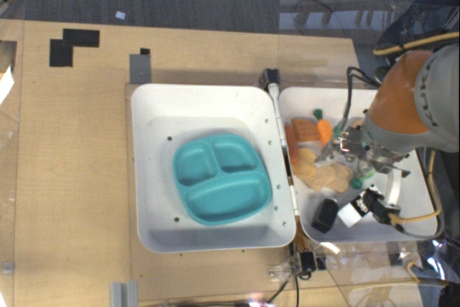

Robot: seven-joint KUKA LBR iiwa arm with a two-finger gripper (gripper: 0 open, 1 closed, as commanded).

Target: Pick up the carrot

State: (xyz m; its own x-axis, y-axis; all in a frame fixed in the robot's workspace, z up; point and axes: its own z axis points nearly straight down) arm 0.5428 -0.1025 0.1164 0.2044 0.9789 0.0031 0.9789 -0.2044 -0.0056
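The carrot [325, 131] is small and orange with a green top and lies in the upper left part of the right bin [417, 223]. It sits beside an orange-brown block [302, 131]. My gripper [343, 148] hangs low over the bin just right of and below the carrot, close to it. Nothing can be seen held in it. The grey arm with its orange band [397, 103] reaches in from the right and hides the bin's right middle.
Beige food pieces [321, 174] lie under the gripper's left side. A black object [325, 215] and a white-and-black item [357, 209] lie near the bin's front. The left bin [151, 154] holds a teal divided plate [221, 177].
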